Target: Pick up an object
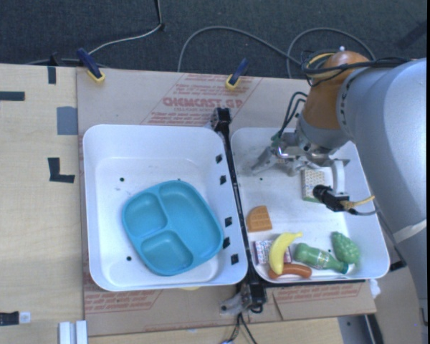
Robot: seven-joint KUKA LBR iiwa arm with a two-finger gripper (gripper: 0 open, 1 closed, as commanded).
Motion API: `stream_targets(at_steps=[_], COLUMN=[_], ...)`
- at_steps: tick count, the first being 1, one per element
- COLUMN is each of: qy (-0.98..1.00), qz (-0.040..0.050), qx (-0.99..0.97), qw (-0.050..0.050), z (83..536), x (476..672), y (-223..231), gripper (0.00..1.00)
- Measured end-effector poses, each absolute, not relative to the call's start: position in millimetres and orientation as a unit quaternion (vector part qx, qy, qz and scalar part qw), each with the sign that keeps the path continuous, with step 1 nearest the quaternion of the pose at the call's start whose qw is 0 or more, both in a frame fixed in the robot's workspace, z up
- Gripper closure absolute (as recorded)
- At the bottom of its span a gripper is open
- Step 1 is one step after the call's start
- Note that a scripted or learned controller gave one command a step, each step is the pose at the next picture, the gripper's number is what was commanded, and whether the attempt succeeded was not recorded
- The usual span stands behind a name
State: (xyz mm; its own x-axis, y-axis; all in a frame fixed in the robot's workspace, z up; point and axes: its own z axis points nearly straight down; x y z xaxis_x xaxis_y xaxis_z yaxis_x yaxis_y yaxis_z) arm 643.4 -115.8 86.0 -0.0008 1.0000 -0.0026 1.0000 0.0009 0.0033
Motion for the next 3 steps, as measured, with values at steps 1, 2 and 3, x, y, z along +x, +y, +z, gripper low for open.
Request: stream_targets(at_steps=[1, 2, 3], qy=[0.707, 0.707, 0.708], qz=[0.0003, -0.0008, 0.0033], qx=[0.707, 0.707, 0.706], qw=[0.002, 0.0, 0.008], z=[86, 131, 92], x=[622.4, 615.6, 604.3], y=[-113, -173, -183], gripper=[0.0, 0.0, 0.0])
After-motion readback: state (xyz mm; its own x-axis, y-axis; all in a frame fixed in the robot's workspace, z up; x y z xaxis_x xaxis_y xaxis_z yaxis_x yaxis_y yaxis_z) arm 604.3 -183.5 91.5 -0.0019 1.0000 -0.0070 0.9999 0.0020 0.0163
